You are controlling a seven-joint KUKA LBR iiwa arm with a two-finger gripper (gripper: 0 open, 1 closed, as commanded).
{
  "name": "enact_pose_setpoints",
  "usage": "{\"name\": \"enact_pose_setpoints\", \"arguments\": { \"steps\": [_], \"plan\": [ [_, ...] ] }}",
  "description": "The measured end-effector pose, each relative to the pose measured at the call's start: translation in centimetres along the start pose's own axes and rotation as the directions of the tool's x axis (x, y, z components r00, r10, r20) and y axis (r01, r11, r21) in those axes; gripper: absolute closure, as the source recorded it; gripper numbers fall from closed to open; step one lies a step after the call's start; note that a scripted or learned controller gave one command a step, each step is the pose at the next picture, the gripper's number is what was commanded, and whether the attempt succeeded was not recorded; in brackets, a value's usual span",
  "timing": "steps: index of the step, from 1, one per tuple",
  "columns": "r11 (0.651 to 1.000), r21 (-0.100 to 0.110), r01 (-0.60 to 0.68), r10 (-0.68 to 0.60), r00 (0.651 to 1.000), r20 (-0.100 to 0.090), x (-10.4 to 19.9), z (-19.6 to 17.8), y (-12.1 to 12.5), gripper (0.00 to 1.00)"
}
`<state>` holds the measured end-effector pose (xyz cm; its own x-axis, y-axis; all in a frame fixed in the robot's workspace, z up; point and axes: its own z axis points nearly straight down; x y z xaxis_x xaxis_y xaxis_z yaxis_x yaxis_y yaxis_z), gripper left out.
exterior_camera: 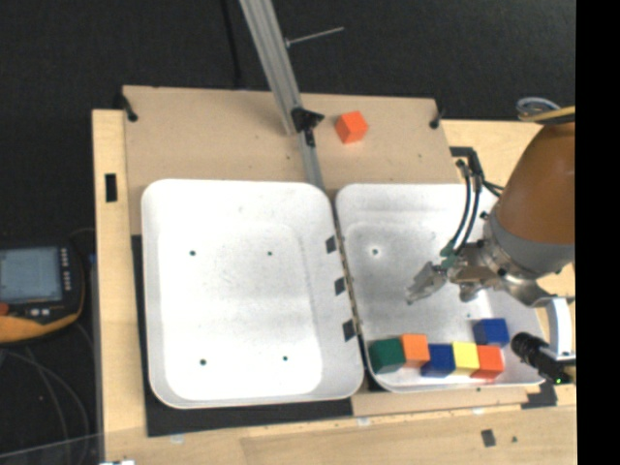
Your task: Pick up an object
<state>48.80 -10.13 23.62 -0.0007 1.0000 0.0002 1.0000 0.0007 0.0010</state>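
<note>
1. Grey arm with orange band (542,187) enters from the right, leaning over the right-hand shallow white plastic bin (387,216).
2. Two-finger metal gripper (426,284) sits low over the middle of that bin, pointing left and slightly down. Its fingers look slightly spread, with nothing between them; bare bin floor shows around the tips.
3. Small cubes are lined along the near edge of the right bin. From left: green cube (387,354), orange cube (416,348), blue cube (439,358), yellow cube (466,356), red-orange cube (489,359). They sit touching or just beside one another.
4. A second blue cube (492,331) lies just behind the yellow and red-orange ones, nearer the arm's wrist.
5. The gripper is apart from the whole row; the nearest are the orange and blue cubes, below and a little to its left and right.
6. The left-hand shallow white plastic bin (242,289) lies beside the right one, the rims meeting along a dark clipped seam.
7. A lone orange cube (351,127) rests on the tan board (213,134) behind the bins, well apart from both.
8. A slanted metal rail (271,46) runs from the top of the view to the seam between the bins.
9. A small grey-screened device (34,279) sits off the bench at far left.
</note>
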Motion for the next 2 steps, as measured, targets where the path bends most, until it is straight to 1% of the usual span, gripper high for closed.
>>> {"name": "enact_pose_setpoints", "arguments": {
  "steps": [1, 2],
  "plan": [
    [1.000, 0.007, -0.005, 0.005, 1.000, 0.002, -7.1, 11.9, 0.5, 0.00],
    [1.000, -0.009, 0.008, -0.008, 1.000, 0.001, -1.2, 3.2, 0.9, 0.00]
  ]
}}
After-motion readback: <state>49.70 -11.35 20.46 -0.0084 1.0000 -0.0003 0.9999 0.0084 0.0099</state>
